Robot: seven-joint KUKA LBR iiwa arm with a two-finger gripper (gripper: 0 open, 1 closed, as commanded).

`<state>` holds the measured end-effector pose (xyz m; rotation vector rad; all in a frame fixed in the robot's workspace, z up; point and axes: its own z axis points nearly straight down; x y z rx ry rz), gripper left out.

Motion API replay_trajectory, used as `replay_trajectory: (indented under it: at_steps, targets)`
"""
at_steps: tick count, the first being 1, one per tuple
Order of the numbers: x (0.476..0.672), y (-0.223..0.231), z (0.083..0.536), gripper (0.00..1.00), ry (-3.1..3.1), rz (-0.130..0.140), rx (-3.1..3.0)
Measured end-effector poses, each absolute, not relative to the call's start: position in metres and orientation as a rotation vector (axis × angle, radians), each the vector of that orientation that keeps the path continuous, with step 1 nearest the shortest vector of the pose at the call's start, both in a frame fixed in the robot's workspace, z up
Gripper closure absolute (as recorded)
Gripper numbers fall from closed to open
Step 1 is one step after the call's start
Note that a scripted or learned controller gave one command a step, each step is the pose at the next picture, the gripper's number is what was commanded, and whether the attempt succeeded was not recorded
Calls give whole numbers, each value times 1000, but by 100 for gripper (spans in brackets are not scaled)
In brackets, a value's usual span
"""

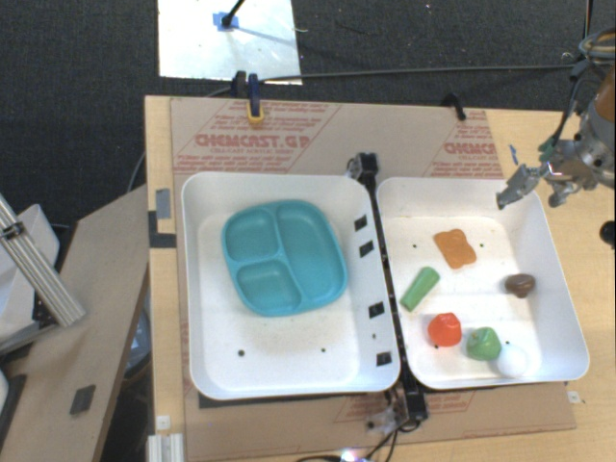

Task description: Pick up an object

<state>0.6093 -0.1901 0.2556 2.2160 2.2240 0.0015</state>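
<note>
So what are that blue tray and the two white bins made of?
The blue tray looks like moulded plastic: one even teal colour, smooth matte surface, rounded dividers between three compartments. The white bins also look like plastic, thin-walled with soft rounded rims and a slight sheen, though coated metal can't be ruled out.

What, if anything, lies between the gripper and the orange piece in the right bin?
Nothing visible. The gripper hangs over the right bin's upper right corner, and bare white floor separates it from the orange piece. The other items lie lower in the bin.
</note>
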Motion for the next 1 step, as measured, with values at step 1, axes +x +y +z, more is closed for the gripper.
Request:
replay_trajectory:
  at_steps: [1]
  targets:
    - [607,-184,213,0,2224,0,2218]
